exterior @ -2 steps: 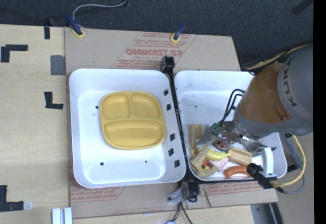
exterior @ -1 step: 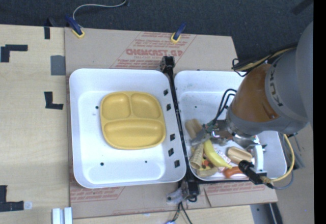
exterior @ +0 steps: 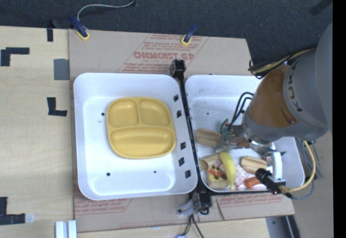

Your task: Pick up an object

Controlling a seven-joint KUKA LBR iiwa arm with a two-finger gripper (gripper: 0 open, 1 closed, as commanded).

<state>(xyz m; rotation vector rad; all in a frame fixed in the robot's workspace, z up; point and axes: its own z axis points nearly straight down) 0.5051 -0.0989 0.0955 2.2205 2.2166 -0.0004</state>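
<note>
Two shallow white bins sit side by side on a sheet of printed brown cardboard (exterior: 157,53), which lies over a pale wooden bench (exterior: 30,139). You'll find the left bin (exterior: 89,123), smooth and glossy with rounded corners, towards nine o'clock of the scene. The right bin (exterior: 208,88) lies at about four o'clock. A black divider strip (exterior: 184,123) runs between them.

Next in size is the arm (exterior: 292,101), coming in from three o'clock. It is a thick grey cylinder with a shiny orange band, bent down over the right bin's middle. Thin black cables loop along its lower side. The gripper (exterior: 227,137) points towards nine o'clock, low over the bin floor, just above the food pile. You cannot tell from this angle how wide its fingers stand or whether they hold anything.

In the left bin rests a yellow plate (exterior: 141,127), matte plastic, rounded and split into three compartments. Two small ones lie at its twelve o'clock side and a long one at six.

The small toy foods cluster at the right bin's six o'clock edge. A tan bread roll (exterior: 206,137) lies just beside the gripper, a yellow banana (exterior: 228,166) curves below it, and a hot dog bun (exterior: 253,164) sits at the banana's three o'clock.
</note>
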